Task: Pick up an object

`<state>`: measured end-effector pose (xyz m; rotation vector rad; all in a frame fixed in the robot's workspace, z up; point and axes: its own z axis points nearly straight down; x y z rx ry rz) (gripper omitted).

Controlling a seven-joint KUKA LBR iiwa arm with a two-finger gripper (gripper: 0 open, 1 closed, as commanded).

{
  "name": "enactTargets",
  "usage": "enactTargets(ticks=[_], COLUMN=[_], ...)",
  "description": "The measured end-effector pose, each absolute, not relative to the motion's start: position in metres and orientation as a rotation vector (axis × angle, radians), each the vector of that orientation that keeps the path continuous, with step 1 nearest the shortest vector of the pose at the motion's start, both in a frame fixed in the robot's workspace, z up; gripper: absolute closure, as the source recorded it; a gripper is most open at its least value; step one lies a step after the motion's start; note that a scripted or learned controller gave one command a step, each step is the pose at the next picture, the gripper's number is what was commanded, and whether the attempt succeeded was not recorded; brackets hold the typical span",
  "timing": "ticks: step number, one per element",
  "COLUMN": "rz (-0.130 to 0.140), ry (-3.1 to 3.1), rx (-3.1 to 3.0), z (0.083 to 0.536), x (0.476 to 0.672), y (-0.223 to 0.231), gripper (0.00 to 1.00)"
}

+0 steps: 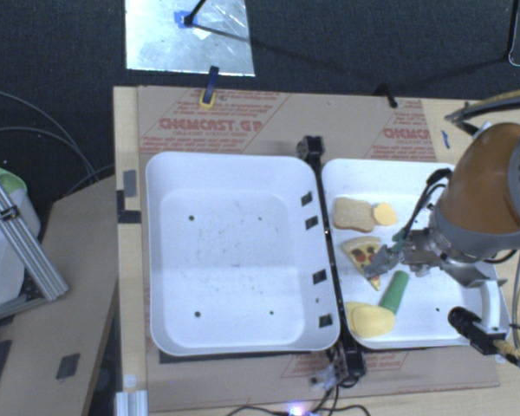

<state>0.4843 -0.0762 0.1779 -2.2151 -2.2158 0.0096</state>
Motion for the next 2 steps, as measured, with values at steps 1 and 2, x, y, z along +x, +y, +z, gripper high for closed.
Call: enactTargets(ticks=[1, 2], rz=[-0.009, -0.009], ry=[-2.228, -2.233], rx=[-2.218, -2.214], z=[0.082, 0.190], x=[0.573, 0.529], y=[-0.096, -0.044], gripper=[0.00, 0.00])
